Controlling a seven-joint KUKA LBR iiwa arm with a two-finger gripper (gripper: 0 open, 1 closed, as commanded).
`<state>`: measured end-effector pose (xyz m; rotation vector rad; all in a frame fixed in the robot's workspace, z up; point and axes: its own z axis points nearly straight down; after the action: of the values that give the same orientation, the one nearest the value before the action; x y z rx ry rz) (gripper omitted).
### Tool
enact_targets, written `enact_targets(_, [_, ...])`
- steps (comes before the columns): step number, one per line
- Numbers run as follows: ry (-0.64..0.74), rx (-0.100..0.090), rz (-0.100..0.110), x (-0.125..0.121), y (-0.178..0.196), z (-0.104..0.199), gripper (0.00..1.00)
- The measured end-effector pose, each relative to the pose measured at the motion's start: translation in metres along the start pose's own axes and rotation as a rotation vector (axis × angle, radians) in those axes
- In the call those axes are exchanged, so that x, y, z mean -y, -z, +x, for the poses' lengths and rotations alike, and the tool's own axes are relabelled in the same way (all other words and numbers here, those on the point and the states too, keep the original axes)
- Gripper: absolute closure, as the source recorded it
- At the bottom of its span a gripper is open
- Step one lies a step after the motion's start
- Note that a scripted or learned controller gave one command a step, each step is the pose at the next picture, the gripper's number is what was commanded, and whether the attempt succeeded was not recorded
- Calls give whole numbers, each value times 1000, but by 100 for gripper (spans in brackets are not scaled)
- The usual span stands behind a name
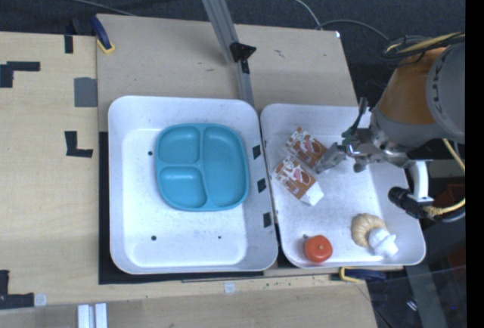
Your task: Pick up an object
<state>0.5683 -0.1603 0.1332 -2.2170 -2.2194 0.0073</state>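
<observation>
1. Camera view: the surface [45, 168] bears two white bins. The left bin [128, 243] holds a blue tray [202, 166] with three compartments. The right bin [340, 190] holds two red-and-white cartons, a tomato and a pastry.
2. The arm [423, 92] reaches in from the right, and its pincer [331, 159] hangs low over the right bin, its tip just beside the upper carton [305, 147].
3. The lower carton [296, 180] lies touching or nearly touching the upper one, both tilted. The tomato [318, 248] sits near the bin's front wall, and the pastry [370, 231] lies to its right, well apart from the pincer.
4. I cannot tell how far the pincer is spread; the tip is dark and blurred. Nothing is seen between its tips, so I judge it holds nothing.
5. Likely target: the upper carton, being nearest.
6. Risks, as I judge them:
   - The cartons lie so close that one tip may land on the lower carton and shove both aside.
   - A slanted, flat carton may slip out as the pincer closes.
   - A descent off to the carton's right edge would only nudge it.
</observation>
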Motion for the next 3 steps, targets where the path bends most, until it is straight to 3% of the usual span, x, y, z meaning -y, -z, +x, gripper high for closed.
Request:
enact_targets(1, [2, 0, -4, -1, 13, 1, 100])
enact_targets(2, [1, 2, -12, -5, 76, 1, 100])
enact_targets(3, [0, 1, -9, -5, 110, 1, 100])
